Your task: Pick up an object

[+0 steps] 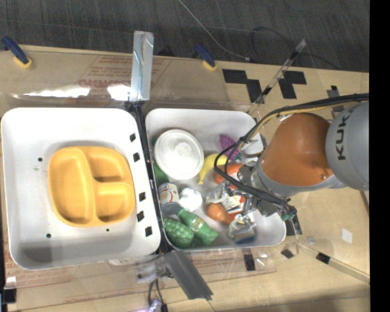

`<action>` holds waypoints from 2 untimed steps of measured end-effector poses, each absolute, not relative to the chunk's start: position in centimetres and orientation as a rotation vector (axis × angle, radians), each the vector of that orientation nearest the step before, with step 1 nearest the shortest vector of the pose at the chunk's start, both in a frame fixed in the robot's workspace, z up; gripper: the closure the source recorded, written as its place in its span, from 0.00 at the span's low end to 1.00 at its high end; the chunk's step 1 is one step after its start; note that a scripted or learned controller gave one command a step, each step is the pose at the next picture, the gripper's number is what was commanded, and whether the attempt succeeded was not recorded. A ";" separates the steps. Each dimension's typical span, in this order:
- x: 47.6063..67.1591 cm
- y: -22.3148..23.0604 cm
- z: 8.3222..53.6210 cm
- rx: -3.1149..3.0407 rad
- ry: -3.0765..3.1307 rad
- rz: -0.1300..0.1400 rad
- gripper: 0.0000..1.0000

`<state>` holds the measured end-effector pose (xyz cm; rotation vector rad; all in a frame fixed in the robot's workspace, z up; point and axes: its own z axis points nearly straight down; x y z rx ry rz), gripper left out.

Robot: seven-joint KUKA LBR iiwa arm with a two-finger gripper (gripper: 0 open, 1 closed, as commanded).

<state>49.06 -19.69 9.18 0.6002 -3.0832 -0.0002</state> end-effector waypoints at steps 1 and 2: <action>48.5 -17.6 9.1 0.720 -3.057 -0.002 0.00; 48.8 -17.4 10.2 0.731 -3.058 0.000 1.00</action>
